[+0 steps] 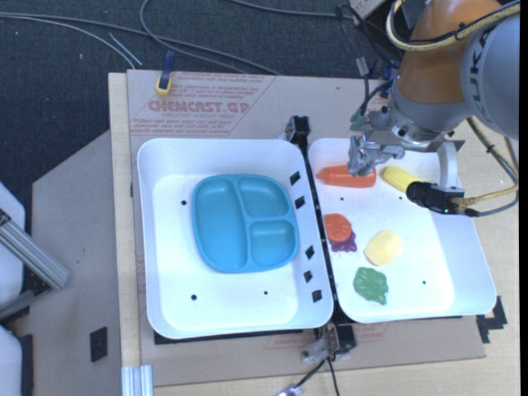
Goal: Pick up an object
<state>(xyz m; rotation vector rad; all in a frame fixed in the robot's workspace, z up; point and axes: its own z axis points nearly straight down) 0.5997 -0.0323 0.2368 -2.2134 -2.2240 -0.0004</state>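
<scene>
Two shallow white bins sit side by side on a pale board printed with red lettering, dark carpet and loose cables around it. Left bin (157,246) carries a blue divided tray (245,221). Right bin (445,262) holds an orange carrot (342,176), a yellow corn piece (398,176), an orange-and-purple item (338,230), a pale yellow lump (383,247) and a green piece (370,285). Gripper (361,165) is down right at the carrot's right end; whether its fingers are spread or closed, I cannot tell.

A divided tray (245,222) lies in the left bin (157,246) (toy foods (370,250) fill the right bin (445,258)).
</scene>
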